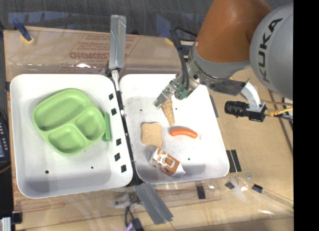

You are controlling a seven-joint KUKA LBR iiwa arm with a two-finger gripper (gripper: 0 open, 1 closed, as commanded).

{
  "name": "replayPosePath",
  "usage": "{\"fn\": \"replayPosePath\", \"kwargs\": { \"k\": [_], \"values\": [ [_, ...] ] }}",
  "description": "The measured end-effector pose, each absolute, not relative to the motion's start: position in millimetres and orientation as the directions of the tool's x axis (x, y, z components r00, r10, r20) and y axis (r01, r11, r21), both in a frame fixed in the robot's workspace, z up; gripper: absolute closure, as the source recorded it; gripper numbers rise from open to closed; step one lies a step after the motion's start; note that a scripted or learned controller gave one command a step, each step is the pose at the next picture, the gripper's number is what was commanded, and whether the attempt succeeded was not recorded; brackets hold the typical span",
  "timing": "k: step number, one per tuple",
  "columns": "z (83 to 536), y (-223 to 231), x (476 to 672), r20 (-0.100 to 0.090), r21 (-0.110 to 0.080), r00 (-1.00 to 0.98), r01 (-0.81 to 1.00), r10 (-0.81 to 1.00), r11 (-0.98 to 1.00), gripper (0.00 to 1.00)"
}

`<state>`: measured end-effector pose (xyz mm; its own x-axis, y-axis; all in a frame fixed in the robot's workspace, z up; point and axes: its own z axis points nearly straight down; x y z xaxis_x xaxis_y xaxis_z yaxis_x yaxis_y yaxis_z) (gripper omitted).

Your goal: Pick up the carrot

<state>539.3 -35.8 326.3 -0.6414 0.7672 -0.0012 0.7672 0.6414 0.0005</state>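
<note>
Two white bins share the table as the arm's tool point(172, 94), fingers spread and gripping nothing, hangs just above and left of the carrot point(183, 133), which lies unlifted beside a bread slice point(152, 135), the pick yet to begin.

Single fixed camera above bench, slanted down, both bins point(20, 125) apparently mid-range

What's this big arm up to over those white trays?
It is meant to pick up the carrot, the small orange piece in the right bin. Its end effector hangs above that bin, just up from the carrot and apart from it. A slice of toast and a small carton lie nearby. The left bin holds a green divided plate.
</note>
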Motion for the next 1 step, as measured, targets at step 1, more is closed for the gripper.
{"fn": "replayPosePath", "kwargs": {
  "k": [1],
  "values": [
    [326.3, -35.8, 539.3, -0.001, 0.001, -0.641, 0.767, 0.767, 0.641, 0.00]
  ]
}}
